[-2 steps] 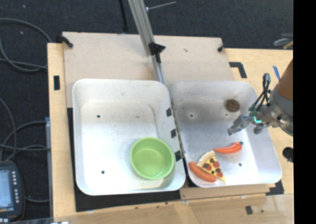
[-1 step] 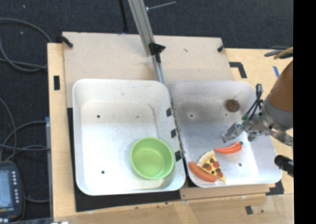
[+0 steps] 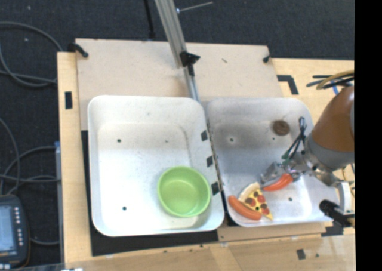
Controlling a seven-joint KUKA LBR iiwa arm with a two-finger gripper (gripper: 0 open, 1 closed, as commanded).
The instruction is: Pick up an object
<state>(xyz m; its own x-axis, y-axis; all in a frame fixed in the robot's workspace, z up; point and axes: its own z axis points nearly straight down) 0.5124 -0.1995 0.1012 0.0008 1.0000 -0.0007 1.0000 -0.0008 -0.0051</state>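
1. Gripper [image 3: 276, 174] of the grey arm [image 3: 334, 129] is low inside the right bin [image 3: 250, 114], near the front right part of it. How far it is open I cannot tell, because the metal parts are small and blurred there.
2. One orange-red long object [image 3: 279, 182], maybe a toy chili or carrot, lies directly at the gripper tip, touching or almost touching it. Whether it is between the fingers I cannot tell.
3. One toy pizza slice [image 3: 258, 200] lies just in front of the gripper, toward the front wall of the right bin.
4. One red sausage-like object [image 3: 243, 208] lies beside the pizza slice, on its left, touching it.
5. One small brown round object [image 3: 281, 126] lies behind the gripper, well apart from the other things.
6. The left bin [image 3: 119, 120] holds one green bowl [image 3: 184, 191], upright, near its front right corner.
7. So I count two bins, four things in the right one, one in the left one.
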